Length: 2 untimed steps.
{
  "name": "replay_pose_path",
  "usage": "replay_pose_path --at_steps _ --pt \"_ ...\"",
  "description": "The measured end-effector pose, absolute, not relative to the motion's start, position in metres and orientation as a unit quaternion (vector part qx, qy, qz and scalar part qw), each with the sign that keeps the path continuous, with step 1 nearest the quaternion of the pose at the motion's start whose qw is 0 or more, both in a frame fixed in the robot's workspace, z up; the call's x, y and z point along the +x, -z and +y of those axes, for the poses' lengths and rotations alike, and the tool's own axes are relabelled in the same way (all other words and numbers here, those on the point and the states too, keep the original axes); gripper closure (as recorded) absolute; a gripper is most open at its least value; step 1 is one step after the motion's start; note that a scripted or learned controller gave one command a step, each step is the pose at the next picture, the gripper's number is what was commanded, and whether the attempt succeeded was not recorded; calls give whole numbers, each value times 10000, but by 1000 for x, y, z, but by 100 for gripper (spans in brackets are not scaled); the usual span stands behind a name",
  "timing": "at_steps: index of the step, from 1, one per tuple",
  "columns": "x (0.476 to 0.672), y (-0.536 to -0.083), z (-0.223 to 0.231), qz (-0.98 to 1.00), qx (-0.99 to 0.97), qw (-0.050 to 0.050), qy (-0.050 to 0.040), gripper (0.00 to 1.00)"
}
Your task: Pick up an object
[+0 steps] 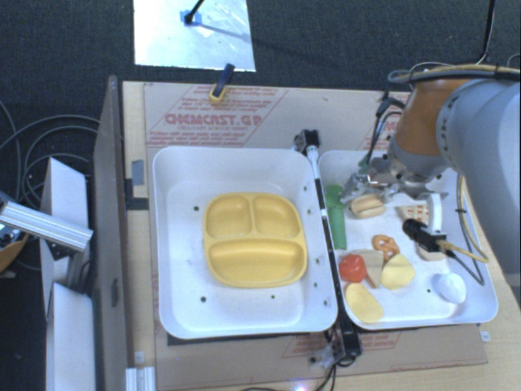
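Toys are crowding the right bin (488, 309), a yellow divided plate (254, 239) is sitting in the left bin (175, 243), and the claw (370, 187) is hovering over a tan bun (367, 208), grip unclear.

Red printing runs across the brown cardboard sheet (244, 112) that lies under the two white bins. Above the left bin (175, 218) a large line of outlined capitals is mostly too blurred to spell out, though it ends in what looks like "G.P". Smaller red lines sit above and below it inside a slanted red frame, too small to read. More faint red lettering shows on the cardboard's near edge below the bins, also unreadable.
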State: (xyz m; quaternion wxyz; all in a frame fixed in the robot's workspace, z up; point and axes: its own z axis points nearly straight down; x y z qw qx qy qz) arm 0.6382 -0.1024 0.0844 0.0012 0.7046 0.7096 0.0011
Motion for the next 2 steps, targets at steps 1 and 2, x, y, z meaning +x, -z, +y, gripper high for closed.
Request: replay_pose_path --at_steps 1,2 --pt "613 -87 -83 7088 7054 25 -13 0" --pt "554 -88 -119 7057 7085 31 -23 0"
